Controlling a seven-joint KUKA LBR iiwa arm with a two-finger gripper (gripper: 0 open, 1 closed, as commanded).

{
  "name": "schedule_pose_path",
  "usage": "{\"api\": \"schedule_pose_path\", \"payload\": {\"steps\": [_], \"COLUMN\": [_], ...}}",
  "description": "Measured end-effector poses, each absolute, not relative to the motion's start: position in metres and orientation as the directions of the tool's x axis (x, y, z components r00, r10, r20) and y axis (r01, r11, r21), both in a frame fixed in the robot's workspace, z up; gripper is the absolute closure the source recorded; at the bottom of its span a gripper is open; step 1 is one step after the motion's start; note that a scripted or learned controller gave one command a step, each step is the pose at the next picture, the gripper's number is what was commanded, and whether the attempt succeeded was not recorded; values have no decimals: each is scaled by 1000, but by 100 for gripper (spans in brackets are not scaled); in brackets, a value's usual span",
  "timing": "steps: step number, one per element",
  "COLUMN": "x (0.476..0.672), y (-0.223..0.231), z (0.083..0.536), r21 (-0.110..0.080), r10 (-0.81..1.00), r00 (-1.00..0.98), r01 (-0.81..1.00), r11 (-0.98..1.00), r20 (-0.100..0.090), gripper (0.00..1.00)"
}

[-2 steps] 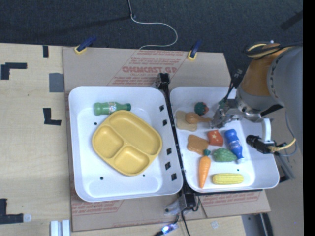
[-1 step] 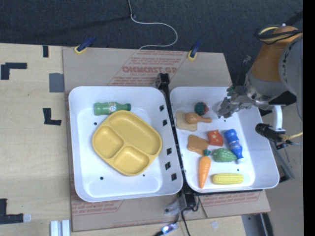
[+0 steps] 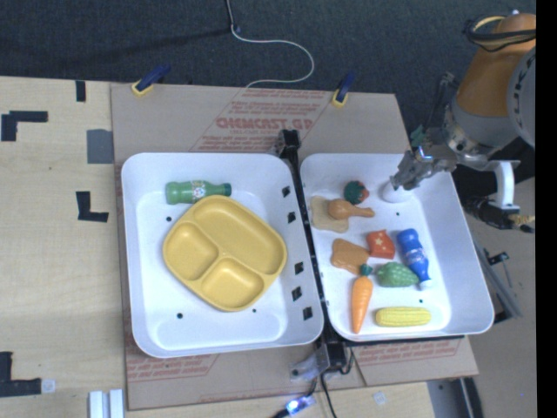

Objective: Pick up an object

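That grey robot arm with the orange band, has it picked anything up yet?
Not yet, it seems. Nothing looks lifted: the orange plastic carrot, yellow corn cob and blue bottle lie in the right white bin. The gripper is low over that bin's far corner. A grasp and lift remain.

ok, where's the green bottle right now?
The green plastic bottle lies on its side in the left white bin, near the bin's far edge, just beyond the yellow divided plate.
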State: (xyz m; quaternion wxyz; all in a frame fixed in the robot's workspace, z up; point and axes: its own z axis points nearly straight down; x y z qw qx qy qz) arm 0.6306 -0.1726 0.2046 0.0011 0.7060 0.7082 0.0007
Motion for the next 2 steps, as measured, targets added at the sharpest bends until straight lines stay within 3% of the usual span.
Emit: {"api": "schedule_pose_path", "payload": {"steps": [1, 2], "x": [631, 626], "y": [-172, -126], "z": [224, 216], "r21": [-1, -4], "r10": [1000, 1000], "r00": [-2, -5], "r01": [1000, 1000], "r11": [2, 5], "r20": [1, 1], "gripper": [100, 100]}}
